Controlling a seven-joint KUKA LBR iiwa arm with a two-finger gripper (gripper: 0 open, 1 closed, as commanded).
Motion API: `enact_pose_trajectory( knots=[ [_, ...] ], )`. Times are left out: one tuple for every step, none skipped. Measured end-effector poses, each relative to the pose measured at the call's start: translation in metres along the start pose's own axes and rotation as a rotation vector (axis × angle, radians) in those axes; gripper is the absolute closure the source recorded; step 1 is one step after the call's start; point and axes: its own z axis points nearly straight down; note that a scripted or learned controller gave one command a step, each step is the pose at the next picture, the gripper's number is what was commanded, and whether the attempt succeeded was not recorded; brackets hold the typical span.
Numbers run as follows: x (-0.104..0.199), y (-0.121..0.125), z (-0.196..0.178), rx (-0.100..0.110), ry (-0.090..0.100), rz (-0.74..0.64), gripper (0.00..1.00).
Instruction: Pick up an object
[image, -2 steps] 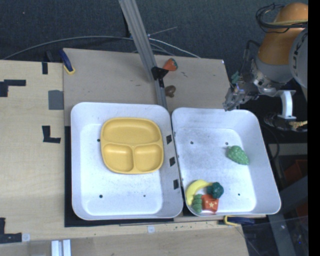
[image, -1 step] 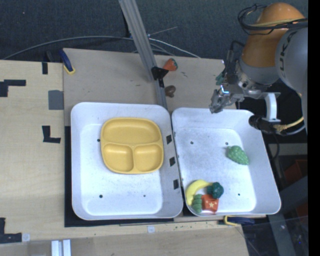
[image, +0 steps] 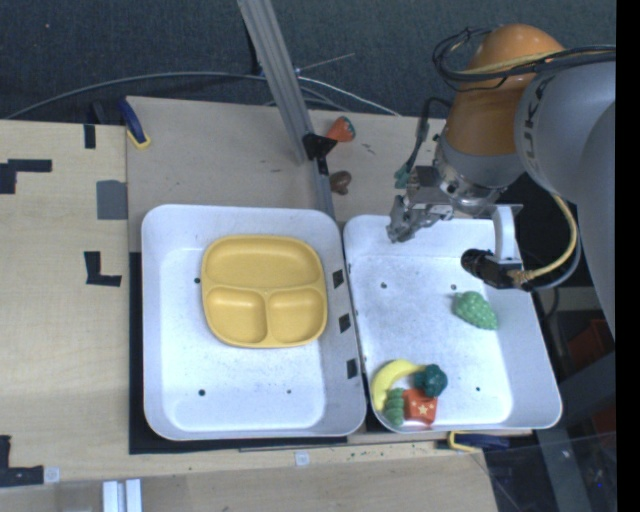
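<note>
My gripper (image: 403, 228) hangs over the back left corner of the right bin (image: 520, 400), with nothing visible between its fingers. A light green bumpy toy (image: 475, 309) lies in that bin toward its right side, well in front of the gripper. In the bin's front left corner sits a cluster: a yellow banana (image: 392, 375), a dark green broccoli-like piece (image: 432, 379), a red block (image: 421, 408) and a small green piece (image: 395, 405), all touching or nearly so.
The left bin (image: 170, 400) holds a yellow divided plate (image: 265, 290). A grey pole (image: 285, 85) slants up from the bench behind the bins, with a small orange item (image: 343, 128) and a brown item (image: 341, 182) near its base.
</note>
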Motion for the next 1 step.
enact_pose_trajectory(
  knots=[
    [0.0508,-0.0295,-0.0037,-0.001,0.000,-0.001,1.00]
  ],
)
